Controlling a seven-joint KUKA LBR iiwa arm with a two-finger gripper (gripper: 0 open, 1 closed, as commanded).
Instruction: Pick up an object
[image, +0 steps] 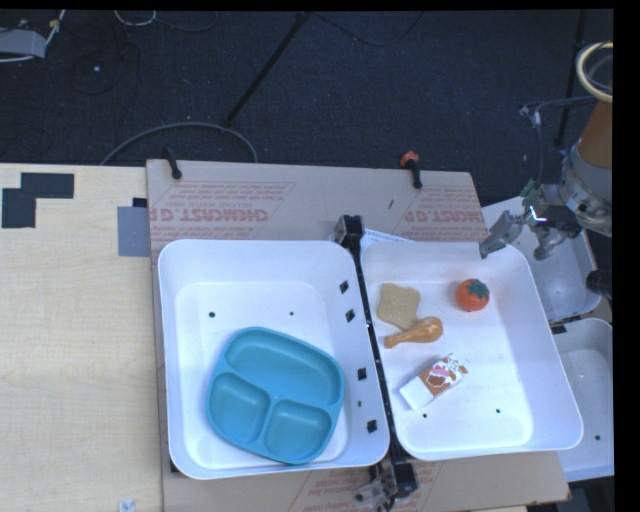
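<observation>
Gripper (521, 232) hovers over far right corner of right bin (545, 330), jaws spread, holding nothing. Approach step, you see no grasp yet. Nearest target: orange fruit (473, 294), far right in bin. Next: move left and nearer, descend, close.

The cardboard sheet (300, 205) under the bins bears red print at 12 o'clock, upside down, roughly "CHEMCAST GP". The small packet's (433, 381) label is too small to read.
</observation>
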